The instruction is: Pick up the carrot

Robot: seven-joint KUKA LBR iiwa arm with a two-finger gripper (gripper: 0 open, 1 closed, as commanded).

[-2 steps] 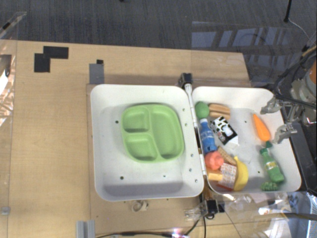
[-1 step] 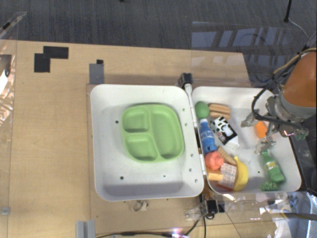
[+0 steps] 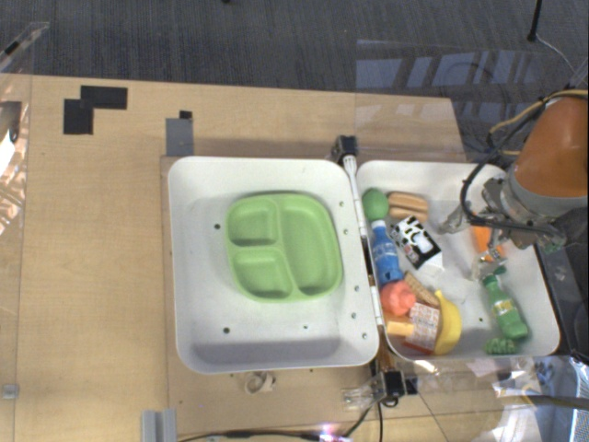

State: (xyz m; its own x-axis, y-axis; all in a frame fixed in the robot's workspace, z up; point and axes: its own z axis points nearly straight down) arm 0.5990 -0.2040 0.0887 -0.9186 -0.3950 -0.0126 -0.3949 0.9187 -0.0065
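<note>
Hanging over the right bin near its far right corner, the arm's gripper sits just above the carrot, an orange piece showing beside the wrist. Whether the jaws are wide or narrow, I cannot tell. A green divided plate lies in the left bin.

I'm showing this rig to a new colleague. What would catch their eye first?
Likely the green divided plate, alone in the middle of the left bin. Next the orange-banded arm looming over the right bin, where toys crowd together: a yellow banana, a green bottle and an orange piece by the wrist.
</note>
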